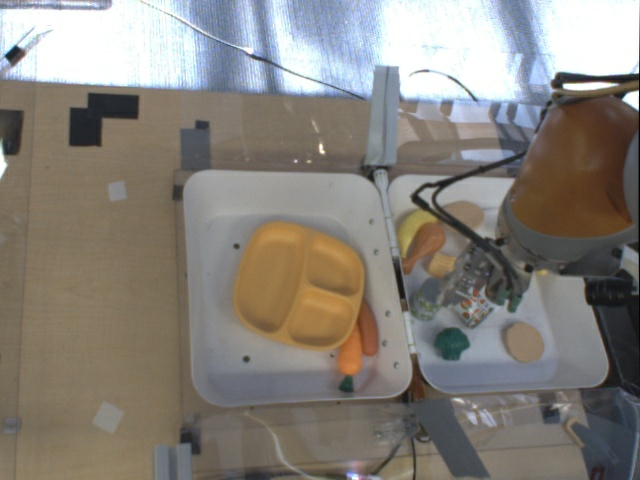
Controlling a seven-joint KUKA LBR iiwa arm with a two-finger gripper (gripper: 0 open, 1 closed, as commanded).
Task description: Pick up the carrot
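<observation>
The carrot (pixel 350 352) is small and orange, with a green stub at its near end. It lies in the left bin (pixel 215 298), close to the front right corner and against the rim of the yellow divided plate (pixel 298 284). My gripper (pixel 472 294) hangs low over the middle of the right bin (pixel 575 363), under the arm's orange band (pixel 580 168). It is about a hand's width to the right of the carrot, across the wall between the bins. I see nothing held in it.
A reddish sausage (pixel 369 328) lies right beside the carrot. The right bin holds a yellow fruit (pixel 410 228), an orange drumstick-shaped toy (pixel 425 243), a green broccoli (pixel 452 343), a tan round biscuit (pixel 523 342) and a clear object (pixel 427 299). Black cables loop over that bin.
</observation>
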